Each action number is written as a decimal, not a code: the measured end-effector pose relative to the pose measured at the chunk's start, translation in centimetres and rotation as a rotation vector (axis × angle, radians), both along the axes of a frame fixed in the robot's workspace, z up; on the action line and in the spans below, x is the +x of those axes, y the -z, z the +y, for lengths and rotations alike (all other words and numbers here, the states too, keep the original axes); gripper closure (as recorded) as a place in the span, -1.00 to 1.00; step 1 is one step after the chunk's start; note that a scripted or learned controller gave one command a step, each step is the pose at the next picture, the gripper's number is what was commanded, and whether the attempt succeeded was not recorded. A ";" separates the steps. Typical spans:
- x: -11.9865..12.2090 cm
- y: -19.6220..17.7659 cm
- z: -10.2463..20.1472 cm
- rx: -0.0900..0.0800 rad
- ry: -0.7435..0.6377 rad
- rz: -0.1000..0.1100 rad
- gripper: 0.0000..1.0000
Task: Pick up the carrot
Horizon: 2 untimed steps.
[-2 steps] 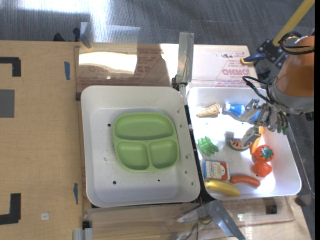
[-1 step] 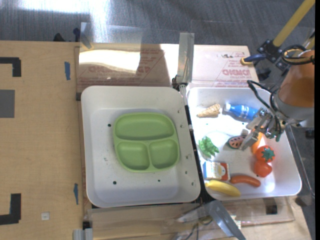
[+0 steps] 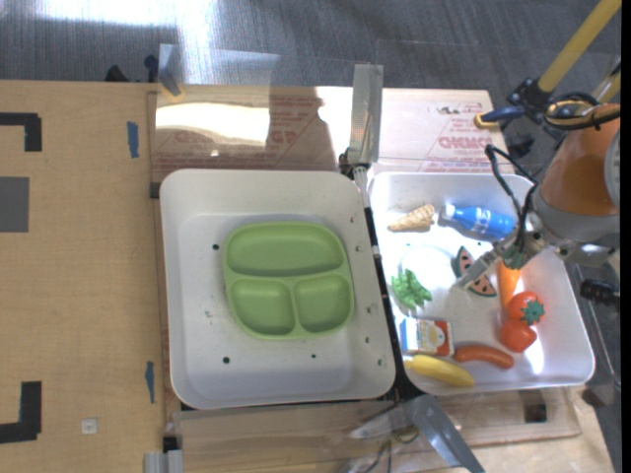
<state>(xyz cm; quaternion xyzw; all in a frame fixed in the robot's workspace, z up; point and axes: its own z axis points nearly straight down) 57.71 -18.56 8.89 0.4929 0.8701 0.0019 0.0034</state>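
Your carrot [image 3: 509, 282]: orange, tapered, lying near the right bin's [image 3: 577, 358] right edge. Gripper [image 3: 505, 256] sits at its upper end; how far it's parted, can't tell.

The worktop [image 3: 69, 264] is faced with brown cardboard marked by black corner shapes and strips of blue tape. Two shallow white bins are carried on it side by side and touching: the left bin [image 3: 187, 363] and the right bin [image 3: 572, 348].
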 end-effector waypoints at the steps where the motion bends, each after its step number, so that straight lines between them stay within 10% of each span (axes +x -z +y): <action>1: -5.4 0.0 0.2 0.004 0.312 -0.002 -1.00; 2: -8.7 -0.1 -0.1 0.032 0.643 0.005 -1.00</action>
